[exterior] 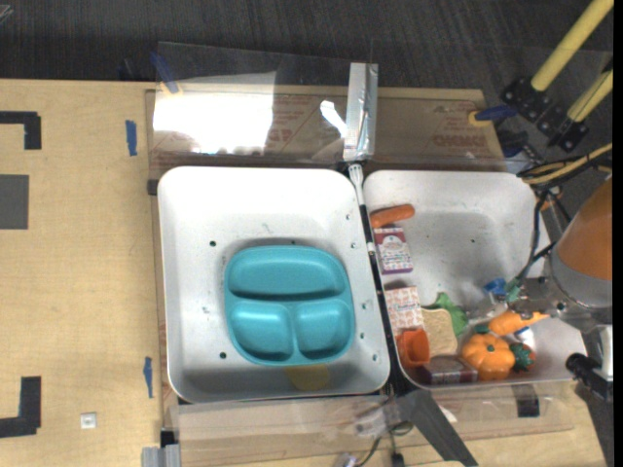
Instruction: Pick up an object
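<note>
My arm (592, 251) enters at the frame's right edge, over the right bin (458, 197); I cannot tell my pincer's state. The objects crowd that bin's lower left: an orange pumpkin (488, 353), a carrot (514, 321), a sausage (391, 214), 2 small cartons (396, 251). The left bin (195, 212) holds 1 teal divided tray (288, 302).

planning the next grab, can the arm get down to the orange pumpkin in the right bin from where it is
Probably yes. The orange pumpkin sits on top of the clutter at the near edge of the right bin, nothing lying over it, and the arm is just beside it. The carrot crowds it.
</note>
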Tool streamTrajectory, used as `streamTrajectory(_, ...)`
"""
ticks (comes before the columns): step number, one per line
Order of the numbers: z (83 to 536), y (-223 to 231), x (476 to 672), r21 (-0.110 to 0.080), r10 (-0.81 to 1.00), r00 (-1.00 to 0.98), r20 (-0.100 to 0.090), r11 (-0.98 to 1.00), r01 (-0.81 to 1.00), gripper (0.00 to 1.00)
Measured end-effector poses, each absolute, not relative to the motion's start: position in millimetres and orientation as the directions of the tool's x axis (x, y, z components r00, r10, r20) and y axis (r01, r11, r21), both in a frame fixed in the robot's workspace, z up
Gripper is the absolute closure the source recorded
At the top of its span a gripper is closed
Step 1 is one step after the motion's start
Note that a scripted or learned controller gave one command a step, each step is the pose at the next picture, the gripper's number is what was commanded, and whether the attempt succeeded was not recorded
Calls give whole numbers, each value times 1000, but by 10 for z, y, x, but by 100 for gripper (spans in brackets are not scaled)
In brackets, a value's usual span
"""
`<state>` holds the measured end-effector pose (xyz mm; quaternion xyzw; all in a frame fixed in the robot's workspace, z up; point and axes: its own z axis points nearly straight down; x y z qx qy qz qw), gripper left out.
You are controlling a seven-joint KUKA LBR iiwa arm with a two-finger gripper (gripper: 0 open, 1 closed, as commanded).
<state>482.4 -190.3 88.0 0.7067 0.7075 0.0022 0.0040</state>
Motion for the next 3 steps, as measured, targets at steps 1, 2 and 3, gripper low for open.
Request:
streamTrajectory(1, 987, -1910, 4836, 13, 1000, 0, -5, 0, 1000, 100)
streamTrajectory(2, 1688, -1254, 5810, 8, 998, 65, 2, -65, 998, 100)
streamTrajectory(3, 1928, -659, 6310, 3, 999, 42, 2, -42, 999, 100)
